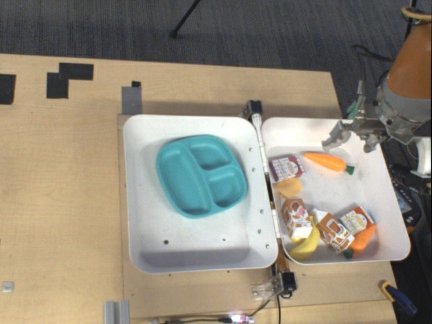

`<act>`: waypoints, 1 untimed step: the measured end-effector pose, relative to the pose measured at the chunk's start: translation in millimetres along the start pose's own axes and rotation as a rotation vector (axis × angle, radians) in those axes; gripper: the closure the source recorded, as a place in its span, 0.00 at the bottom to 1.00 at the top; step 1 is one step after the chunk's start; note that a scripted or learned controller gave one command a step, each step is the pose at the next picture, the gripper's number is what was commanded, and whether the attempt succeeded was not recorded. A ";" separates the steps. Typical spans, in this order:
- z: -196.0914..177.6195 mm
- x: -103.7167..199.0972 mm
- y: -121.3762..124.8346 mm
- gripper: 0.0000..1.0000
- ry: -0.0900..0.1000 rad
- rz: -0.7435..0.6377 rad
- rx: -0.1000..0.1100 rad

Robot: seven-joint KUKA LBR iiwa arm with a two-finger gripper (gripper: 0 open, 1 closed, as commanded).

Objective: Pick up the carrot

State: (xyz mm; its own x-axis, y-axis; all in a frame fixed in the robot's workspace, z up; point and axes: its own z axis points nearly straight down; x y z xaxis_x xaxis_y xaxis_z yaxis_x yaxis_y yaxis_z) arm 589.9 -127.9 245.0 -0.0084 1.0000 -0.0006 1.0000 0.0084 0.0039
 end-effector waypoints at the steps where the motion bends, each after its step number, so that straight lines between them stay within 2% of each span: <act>1: 68.6 -13.8 5.3 0.00 0.000 -0.052 0.006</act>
